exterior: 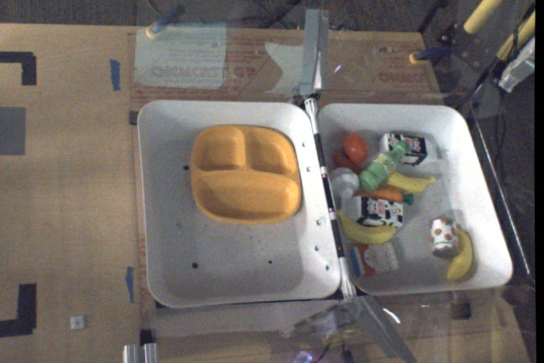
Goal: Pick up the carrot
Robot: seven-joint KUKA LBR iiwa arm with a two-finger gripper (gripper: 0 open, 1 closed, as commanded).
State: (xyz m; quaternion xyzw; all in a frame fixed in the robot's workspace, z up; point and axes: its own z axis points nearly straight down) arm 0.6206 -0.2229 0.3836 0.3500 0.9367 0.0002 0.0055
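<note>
The carrot (388, 194) is a small orange piece lying in the right bin (463, 140). It is wedged between a green bottle (380, 170) above it and a cow-patterned milk carton (379, 212) below it. Only a short stretch of its upper side shows, since the neighbours crowd it. A small yellow banana (413, 181) lies just to its upper right.
The left bin (170, 251) holds an orange divided plate (246, 174). The right bin also holds a red tomato (355, 149), a second milk carton (406, 147), two more bananas (365, 231) (461, 258), a spotted cup (442, 235) and a small packet (364, 259).
</note>
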